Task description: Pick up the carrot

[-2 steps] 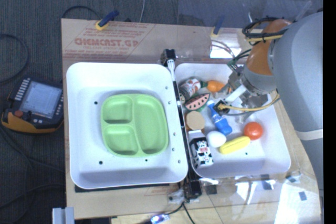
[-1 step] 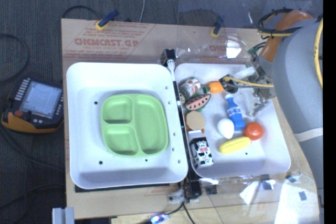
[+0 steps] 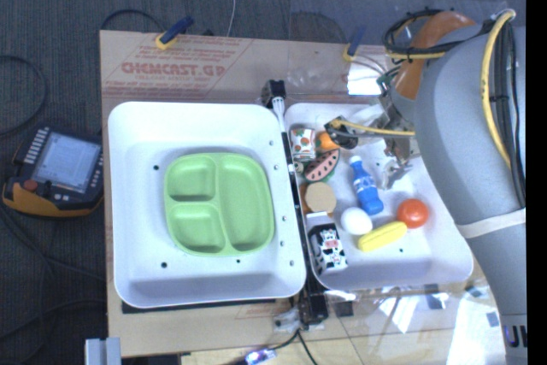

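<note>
The carrot (image 3: 326, 141) is a small orange piece near the far left corner of the right bin (image 3: 444, 256). It lies between a patterned can (image 3: 301, 141) and a watermelon slice (image 3: 322, 167), partly hidden by a black part with a yellow cable. My gripper (image 3: 395, 160) hangs over the far right part of the same bin, well to the right of the carrot and beyond a blue bottle (image 3: 367, 187). Nothing shows in it.
The right bin also holds a round brown disc (image 3: 320, 198), a white egg (image 3: 356, 221), a yellow piece (image 3: 382, 235), an orange-red ball (image 3: 413, 213) and a cow-patterned box (image 3: 327, 249). The left bin (image 3: 137, 141) carries a green divided plate (image 3: 219, 203). My arm's grey bulk covers the right side.
</note>
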You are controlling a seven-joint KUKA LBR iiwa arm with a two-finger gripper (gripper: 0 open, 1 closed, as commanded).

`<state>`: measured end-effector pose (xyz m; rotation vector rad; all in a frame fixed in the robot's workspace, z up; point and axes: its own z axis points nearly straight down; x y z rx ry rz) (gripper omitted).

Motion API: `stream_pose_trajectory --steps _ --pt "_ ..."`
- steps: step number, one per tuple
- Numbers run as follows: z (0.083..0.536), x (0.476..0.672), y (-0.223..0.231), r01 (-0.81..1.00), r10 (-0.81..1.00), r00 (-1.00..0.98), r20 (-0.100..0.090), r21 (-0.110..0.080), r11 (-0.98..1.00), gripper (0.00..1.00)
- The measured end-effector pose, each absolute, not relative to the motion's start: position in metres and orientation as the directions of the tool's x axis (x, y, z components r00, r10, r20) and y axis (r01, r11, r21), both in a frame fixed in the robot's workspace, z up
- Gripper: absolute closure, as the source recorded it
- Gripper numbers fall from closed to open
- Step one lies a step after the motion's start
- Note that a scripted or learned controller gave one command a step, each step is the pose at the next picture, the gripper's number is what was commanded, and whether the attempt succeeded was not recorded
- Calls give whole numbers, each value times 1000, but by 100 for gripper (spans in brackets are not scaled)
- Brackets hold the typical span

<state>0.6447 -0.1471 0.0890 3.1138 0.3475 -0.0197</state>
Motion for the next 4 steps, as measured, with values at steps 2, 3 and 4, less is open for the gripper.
stream_pose_trajectory --steps 2,3,4 --pt "89 636 -98 199 199 980 2 6 -980 0" --pt "213 614 -163 221 221 975 5 7 -975 0" --pt "120 551 -111 332 333 943 -16 -10 -943 0"
